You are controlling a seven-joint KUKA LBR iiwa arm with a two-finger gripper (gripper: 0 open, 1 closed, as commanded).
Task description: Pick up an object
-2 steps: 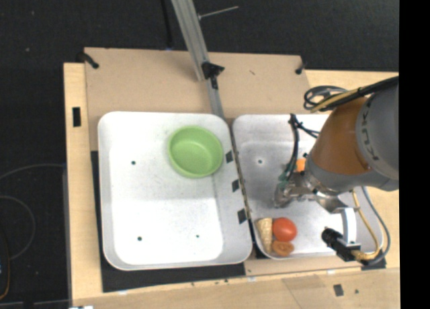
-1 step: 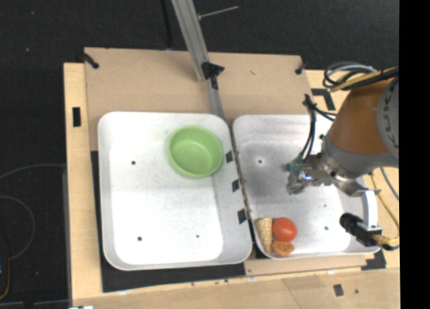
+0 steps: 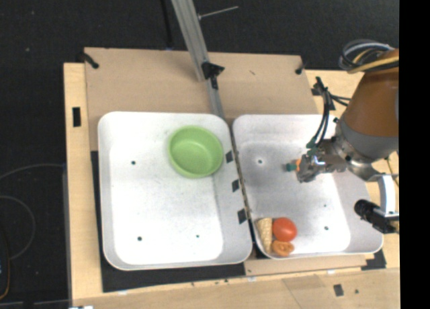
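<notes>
The camera view shows two shallow white plastic bins, the left bin (image 3: 121, 193) holding a round green plastic bowl (image 3: 195, 152) at its upper right, the right bin (image 3: 269, 140) holding a small red ball (image 3: 285, 228), a tan piece (image 3: 265, 230) and an orange piece (image 3: 282, 248) clustered at its lower-left corner. The grey arm's two-finger gripper (image 3: 306, 168) hangs over the right bin's middle, well apart from that cluster. I cannot tell how its jaws stand and see nothing held, so the pick seems undone.
</notes>
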